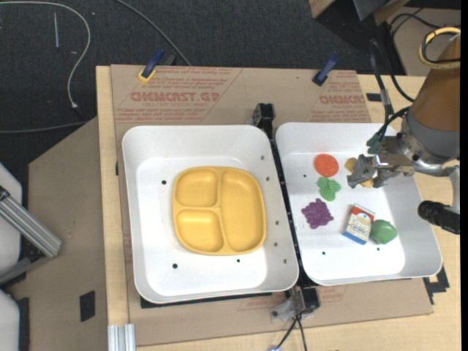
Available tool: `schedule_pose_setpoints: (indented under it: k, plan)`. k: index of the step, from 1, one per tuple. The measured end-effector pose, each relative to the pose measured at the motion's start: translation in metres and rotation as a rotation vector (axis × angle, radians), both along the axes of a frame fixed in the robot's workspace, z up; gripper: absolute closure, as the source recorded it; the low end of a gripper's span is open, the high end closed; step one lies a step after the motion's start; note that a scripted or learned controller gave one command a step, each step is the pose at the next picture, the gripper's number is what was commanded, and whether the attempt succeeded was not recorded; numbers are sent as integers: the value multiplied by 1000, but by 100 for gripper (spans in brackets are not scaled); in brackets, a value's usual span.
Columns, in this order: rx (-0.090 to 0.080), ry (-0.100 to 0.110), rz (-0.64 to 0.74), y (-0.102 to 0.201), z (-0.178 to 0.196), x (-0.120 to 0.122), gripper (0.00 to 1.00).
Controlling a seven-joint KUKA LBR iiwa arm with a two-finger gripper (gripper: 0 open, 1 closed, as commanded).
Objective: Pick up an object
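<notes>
The right bin (409,258) holds several small items. An orange-red round piece (326,164) lies near its back left, and a small green piece (330,189) sits just in front of it. Purple grapes (316,213) lie further forward. A small red, white and blue box (358,224) rests against a green round fruit (383,231). My gripper (364,172) hangs over the back middle of this bin, just right of the orange-red piece. A small tan shape shows at the gripper's tip, too blurred to identify.
The left bin (146,167) carries a yellow divided plate (219,210). A black clamp (263,114) sits between the bins at the back. The arm's grey and orange body (439,108) stands over the right bin's back right corner. Cables run along the right.
</notes>
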State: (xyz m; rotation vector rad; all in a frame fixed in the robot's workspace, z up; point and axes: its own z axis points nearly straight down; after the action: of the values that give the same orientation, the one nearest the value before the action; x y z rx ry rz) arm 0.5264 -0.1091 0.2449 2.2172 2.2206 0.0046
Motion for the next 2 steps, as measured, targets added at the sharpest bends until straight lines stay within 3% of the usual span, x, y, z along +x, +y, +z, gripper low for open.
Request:
schedule_pose_setpoints:
  k: [1, 2]
  plan:
    - [-1, -1, 0, 0, 53, 1, 100]
    - [2, 6, 5, 58, 44, 13, 100]
